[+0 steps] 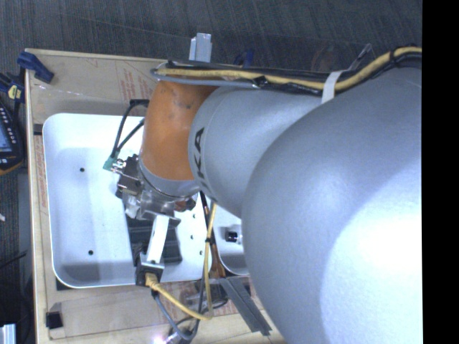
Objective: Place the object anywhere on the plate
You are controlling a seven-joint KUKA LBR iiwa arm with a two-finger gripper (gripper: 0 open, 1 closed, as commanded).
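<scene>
My grey arm with its orange band [172, 131] reaches in from the right and covers most of the scene. The gripper [140, 203] hangs low over the right part of the left white bin [72, 192], close to that bin's right wall. The arm's bulk hides whatever lies beneath the wrist and most of the right bin [231, 261], of which just a curved piece of rim peeks out. The bare floor of the left bin shows two small dark dots.
A wooden bench frame [93, 307] surrounds the bins. A blue clamp [34, 67] sits at the back left corner and a dark device [8, 138] at the left edge. A small grey block [201, 46] stands at the bench's back edge.
</scene>
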